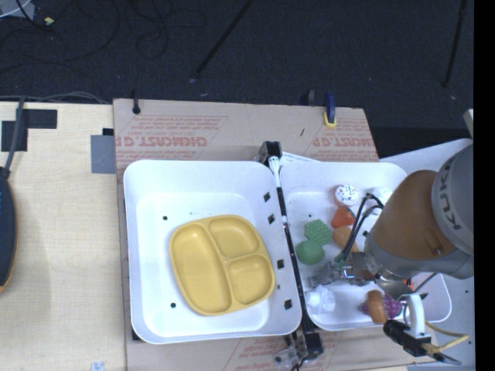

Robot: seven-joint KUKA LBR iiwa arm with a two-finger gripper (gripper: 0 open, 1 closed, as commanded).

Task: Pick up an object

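The right bin (309, 188) holds several small objects. A white dotted ball (346, 193) lies toward the back, with a red-orange piece (343, 218) in front of it and an orange piece (341, 236) beside that. A green ridged object (316, 229) touches a green ball (309, 251). Near the front lie a pale clear object (321, 298) and a tan piece (376, 306) against a purple one (392, 308). My gripper (338, 271) is low in this bin, just right of the green ball and above the clear object. The wrist hides the bin's right half.
The left bin (147, 207) holds a yellow divided plate (222, 263). A black-clipped divider (280, 238) runs between the two bins. Cardboard lies under both bins, and the wooden bench extends to the left.
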